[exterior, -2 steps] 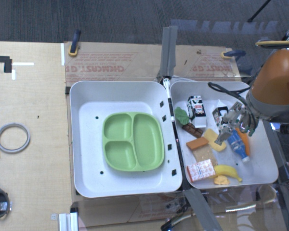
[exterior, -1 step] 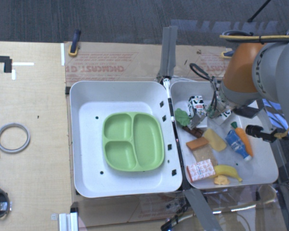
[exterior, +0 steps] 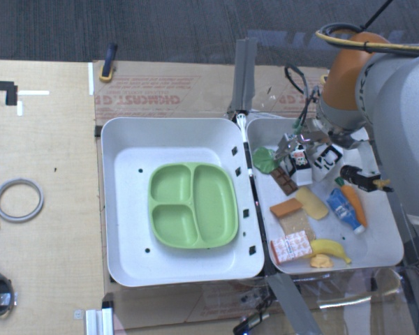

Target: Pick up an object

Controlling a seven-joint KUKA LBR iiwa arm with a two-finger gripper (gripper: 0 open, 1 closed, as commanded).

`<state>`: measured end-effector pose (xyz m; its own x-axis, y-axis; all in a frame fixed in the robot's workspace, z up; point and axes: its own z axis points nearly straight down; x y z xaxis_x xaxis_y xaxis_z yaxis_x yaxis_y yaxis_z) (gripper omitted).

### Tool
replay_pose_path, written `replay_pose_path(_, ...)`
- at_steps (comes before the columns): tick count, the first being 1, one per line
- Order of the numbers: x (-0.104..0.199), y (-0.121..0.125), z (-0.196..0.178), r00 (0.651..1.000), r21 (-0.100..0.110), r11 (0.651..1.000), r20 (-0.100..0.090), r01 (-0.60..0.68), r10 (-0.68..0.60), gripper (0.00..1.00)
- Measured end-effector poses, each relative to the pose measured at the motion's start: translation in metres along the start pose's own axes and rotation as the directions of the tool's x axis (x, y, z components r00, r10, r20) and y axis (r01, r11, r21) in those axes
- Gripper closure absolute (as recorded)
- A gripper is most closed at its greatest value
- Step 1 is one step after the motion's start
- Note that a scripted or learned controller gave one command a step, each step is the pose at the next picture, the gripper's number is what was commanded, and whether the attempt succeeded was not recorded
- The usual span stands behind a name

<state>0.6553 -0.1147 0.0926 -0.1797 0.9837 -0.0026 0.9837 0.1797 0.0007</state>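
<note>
Currently the gripper [exterior: 298, 149] hangs low at 12 o'clock in the right white plastic bin [exterior: 384, 251]; whether it is spread cannot be told. Descend vertically onto one isolated item, e.g. the brown chocolate bar [exterior: 284, 181] directly at 6 o'clock. Count: two bins, one green divided plate [exterior: 193, 205], one yellow banana [exterior: 331, 248].

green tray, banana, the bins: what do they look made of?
Green tray: likely moulded plastic, matte, with an even colour and rounded compartment ridges. Banana: probably a plastic toy, smooth and uniformly yellow, though real fruit can't be ruled out. Bins: seemingly thin white plastic, slightly glossy, with rounded formed walls.
</note>
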Motion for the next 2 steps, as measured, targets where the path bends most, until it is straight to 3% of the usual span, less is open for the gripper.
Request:
replay_pose_path(1, 0.001, 0.001, -0.01, 1.0, 0.0, 1.0, 0.002, 0.004, -0.004, 1.0)
replay_pose_path(2, 0.054, 0.013, -0.099, 0.97, 0.003, 0.97, 0.0, -0.243, 0.243, 1.0)
